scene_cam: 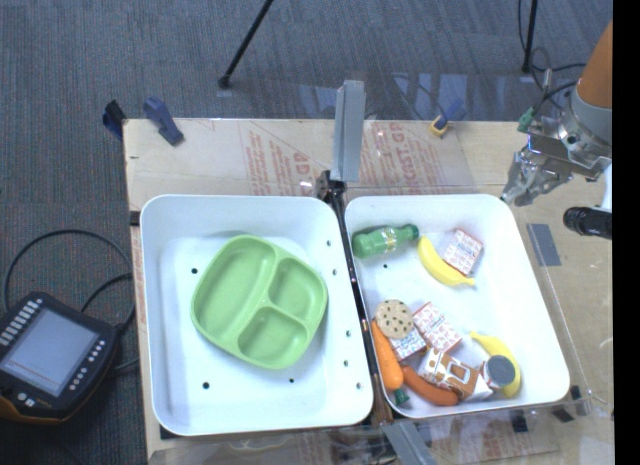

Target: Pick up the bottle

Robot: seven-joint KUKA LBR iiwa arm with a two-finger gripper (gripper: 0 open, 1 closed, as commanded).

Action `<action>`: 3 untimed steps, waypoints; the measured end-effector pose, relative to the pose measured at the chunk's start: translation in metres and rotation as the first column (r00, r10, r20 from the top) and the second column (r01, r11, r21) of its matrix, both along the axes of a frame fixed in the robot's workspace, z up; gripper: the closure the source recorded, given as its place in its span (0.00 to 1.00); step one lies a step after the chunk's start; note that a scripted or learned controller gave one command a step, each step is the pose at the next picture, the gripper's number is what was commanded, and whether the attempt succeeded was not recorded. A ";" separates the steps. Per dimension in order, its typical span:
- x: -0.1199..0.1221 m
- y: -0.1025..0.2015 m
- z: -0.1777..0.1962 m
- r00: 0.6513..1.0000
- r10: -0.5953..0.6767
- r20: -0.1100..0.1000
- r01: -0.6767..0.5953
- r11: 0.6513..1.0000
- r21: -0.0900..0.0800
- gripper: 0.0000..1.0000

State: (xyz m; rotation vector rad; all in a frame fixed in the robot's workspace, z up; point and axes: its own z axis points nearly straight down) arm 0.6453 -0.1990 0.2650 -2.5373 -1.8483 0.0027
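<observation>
A small green bottle [384, 240] lies on its side at the back left of the right bin [520, 253], its cap pointing right. My gripper [529, 184] hangs at the right edge of the view, above the back right corner of that bin, well to the right of the bottle. Its fingers point down and stand apart, with nothing between them.
A yellow banana [443, 263] and a small packet [462, 250] lie just right of the bottle. Carrots, a cookie, packets and another banana crowd the bin's front. The left bin [160, 253] holds a green divided plate [260, 300]. A pendant [50, 353] sits at far left.
</observation>
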 end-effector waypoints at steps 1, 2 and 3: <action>0.000 0.000 0.000 1.000 0.000 0.000 0.000 1.000 0.000 0.00; -0.066 0.020 -0.090 0.998 -0.069 -0.004 0.069 0.998 0.001 0.00; -0.090 0.084 -0.179 0.978 -0.210 -0.005 0.210 0.978 0.001 0.00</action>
